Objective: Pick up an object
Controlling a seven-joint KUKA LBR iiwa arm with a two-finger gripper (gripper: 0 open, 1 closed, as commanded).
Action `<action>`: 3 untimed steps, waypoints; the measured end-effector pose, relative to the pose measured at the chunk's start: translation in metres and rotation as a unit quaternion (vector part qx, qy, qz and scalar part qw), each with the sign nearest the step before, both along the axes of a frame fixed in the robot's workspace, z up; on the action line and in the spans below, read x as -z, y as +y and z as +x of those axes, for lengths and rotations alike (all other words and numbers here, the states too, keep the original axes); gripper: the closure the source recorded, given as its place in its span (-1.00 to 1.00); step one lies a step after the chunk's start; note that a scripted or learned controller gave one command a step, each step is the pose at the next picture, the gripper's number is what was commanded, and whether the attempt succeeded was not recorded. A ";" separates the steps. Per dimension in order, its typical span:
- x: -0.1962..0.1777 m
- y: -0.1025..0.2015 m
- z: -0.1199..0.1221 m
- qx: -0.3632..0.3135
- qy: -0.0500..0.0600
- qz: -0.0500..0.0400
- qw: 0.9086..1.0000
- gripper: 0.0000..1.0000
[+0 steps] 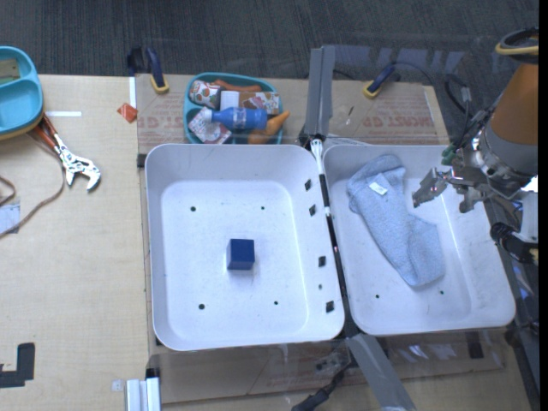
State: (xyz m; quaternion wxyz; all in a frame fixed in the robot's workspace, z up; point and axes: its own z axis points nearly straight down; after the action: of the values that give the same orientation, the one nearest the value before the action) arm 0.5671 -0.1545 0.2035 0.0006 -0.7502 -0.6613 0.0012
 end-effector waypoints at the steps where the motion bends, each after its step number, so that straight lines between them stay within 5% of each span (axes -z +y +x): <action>1: 0.111 0.021 -0.030 -0.068 -0.002 0.000 0.998 -1.00; 2: 0.082 0.015 0.054 0.013 -0.002 0.000 1.000 -1.00; 3: 0.055 -0.049 0.092 0.026 -0.002 -0.001 1.000 -1.00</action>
State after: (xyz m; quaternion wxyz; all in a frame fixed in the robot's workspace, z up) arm 0.6589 -0.2039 0.1489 -0.0014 -0.7672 -0.6414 0.0001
